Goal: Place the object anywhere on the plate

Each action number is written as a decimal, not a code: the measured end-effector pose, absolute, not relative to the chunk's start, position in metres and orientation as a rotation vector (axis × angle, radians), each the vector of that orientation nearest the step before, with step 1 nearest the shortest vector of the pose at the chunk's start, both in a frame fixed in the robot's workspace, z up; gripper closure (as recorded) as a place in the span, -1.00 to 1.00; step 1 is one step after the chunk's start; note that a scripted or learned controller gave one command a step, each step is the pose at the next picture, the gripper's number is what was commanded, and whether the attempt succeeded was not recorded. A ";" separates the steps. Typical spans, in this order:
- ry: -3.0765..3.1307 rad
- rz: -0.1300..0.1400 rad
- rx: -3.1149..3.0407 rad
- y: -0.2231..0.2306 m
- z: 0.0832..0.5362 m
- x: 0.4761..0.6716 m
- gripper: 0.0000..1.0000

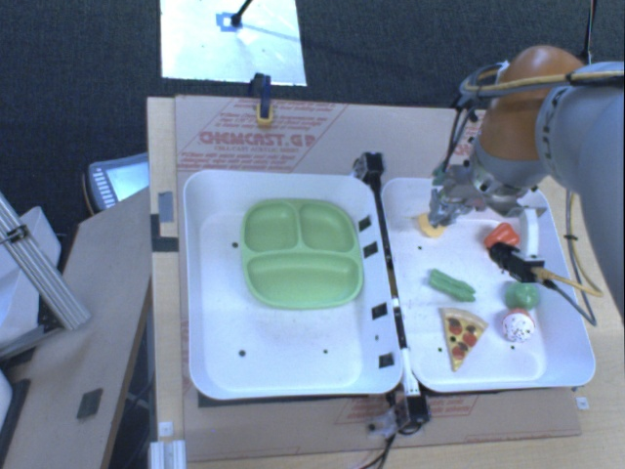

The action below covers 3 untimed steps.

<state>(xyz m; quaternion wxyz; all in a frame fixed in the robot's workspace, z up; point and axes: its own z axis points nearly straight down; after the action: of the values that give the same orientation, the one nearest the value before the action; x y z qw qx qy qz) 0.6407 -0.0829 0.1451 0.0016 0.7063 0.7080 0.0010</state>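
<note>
target: small yellow plastic toy piece (431, 227) in right white bin (576, 355), under gripper (444, 207) | jaws: I can't tell | handling: I judge it light, stiff, slick — pinch its flat sides | goal: green three-compartment plastic plate (300, 254) — left bin

Plate (301, 254) in left bin (210, 291); toy foods in right bin (562, 360).

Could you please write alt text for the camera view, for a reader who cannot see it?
The gripper is low in the right bin, at a yellow piece, near a pizza slice, green bean and other toy foods. The left bin holds a green divided plate.
</note>
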 end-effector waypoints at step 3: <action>2.232 0.003 2.212 -0.031 0.226 0.615 1.00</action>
<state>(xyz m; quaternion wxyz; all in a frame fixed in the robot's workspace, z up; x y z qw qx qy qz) 0.6149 -0.0311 0.2262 -0.0006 0.7039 0.7103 0.0011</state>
